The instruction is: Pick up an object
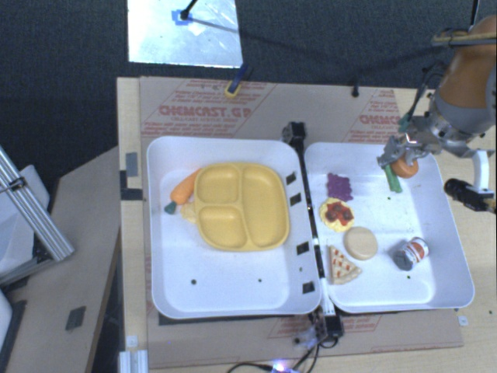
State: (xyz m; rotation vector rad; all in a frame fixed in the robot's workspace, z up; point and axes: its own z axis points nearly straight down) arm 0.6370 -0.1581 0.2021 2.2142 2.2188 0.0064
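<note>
Two shallow white bins are seen side by side on a brown board, the left bin [167, 286] in the centre-left of the frame and the right bin [446, 282] at centre-right, joined along a black hinge-like strip.

Nearest the camera, along the lower part of the right bin, a pizza slice [342, 265] is noted at lower left, with a round tan bun [361, 243] just above and to its right. A small tin can [409, 253] lies on its side to the right of the bun, apart from it. Higher up, a small round pizza [337, 214] with red topping sits just above the bun, and a purple bunch of grapes [338, 186] is just above that.

In the left bin, a yellow divided plate [237, 207] occupies the middle. A carrot [183, 188] lies tilted against the plate's upper left edge, green end toward the lower left.

Farther back, at the upper right of the right bin, the gripper [401, 155] is recorded low over the bin. An orange object [404, 168] with a green stem [394, 179] lies directly beneath it, touching or nearly so. Whether the fingers are apart or closed cannot be told, and a hold on the object is not confirmed. The grey arm [464, 119] with its orange band enters from the right edge.

At the top of the frame, a shiny metal sheet [185, 22] lies on dark floor.
</note>
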